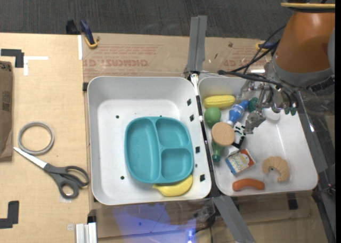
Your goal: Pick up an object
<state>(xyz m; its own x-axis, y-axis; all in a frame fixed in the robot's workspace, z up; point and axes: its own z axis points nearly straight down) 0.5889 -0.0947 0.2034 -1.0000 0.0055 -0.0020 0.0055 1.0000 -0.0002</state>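
Observation:
My gripper (253, 119) hangs low over the middle of the right bin (298, 146), under the orange-banded wrist (305, 34). It is just right of a blue bottle (236, 112) and above a round wooden piece (223, 134). Along the bin's left side lie a yellow corn cob (219, 100), a green lime (212, 115) and a green bottle (216, 154). Nearer the front lie a small carton (239, 161), a croissant (276, 167) and a red sausage (248, 184). I see nothing clearly held.
The left bin (106, 130) holds a teal divided plate (159, 148) with a banana (173, 187) at its front edge. On the bench to the left lie scissors (58, 172) and a tape roll (35, 137). A grey divider bar (196, 45) stands behind the bins.

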